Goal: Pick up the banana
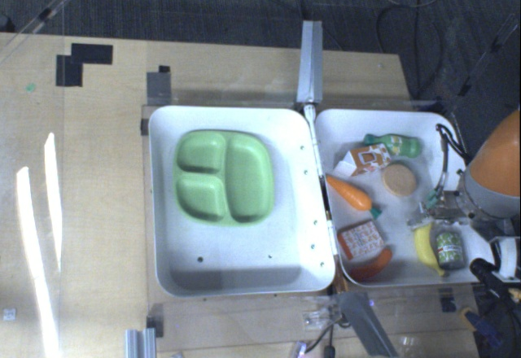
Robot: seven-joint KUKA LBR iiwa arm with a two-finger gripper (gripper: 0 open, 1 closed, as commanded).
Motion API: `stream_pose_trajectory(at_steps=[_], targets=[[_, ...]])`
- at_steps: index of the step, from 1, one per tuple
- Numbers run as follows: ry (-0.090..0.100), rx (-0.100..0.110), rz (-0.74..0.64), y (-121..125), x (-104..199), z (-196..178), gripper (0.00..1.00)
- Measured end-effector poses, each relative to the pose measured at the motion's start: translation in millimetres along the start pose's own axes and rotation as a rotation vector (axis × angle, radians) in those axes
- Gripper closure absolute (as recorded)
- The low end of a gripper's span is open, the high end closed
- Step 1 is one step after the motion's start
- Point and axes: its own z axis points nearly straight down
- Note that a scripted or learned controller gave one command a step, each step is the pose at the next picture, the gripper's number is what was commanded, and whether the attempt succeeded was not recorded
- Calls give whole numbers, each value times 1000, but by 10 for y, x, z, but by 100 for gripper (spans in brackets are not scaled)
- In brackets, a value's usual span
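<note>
The yellow banana (423, 245) lies near the front right of the right bin (407, 118). A small dark can (448, 249) rests against its right side and hides part of it. My gripper (442, 207) hangs just above and behind the banana, at the end of the grey arm with the orange band (498, 159) that comes in from the right. Nothing shows between the gripper and the banana, and the banana rests on the bin floor.
The right bin also holds a green bottle (394, 145), an orange-and-white carton (370, 159), a tan disc (400, 180), a carrot (350, 192), a red packet (361, 238) and a red sausage (371, 264). A green divided plate (224, 176) sits in the left bin (244, 267).
</note>
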Motion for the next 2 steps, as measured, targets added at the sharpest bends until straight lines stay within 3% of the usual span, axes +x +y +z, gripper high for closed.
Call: stream_pose_trajectory(at_steps=[1,2], targets=[[-1,-4,-2,25,6,-96,100],[1,13,134,506,518,-1093,100]])
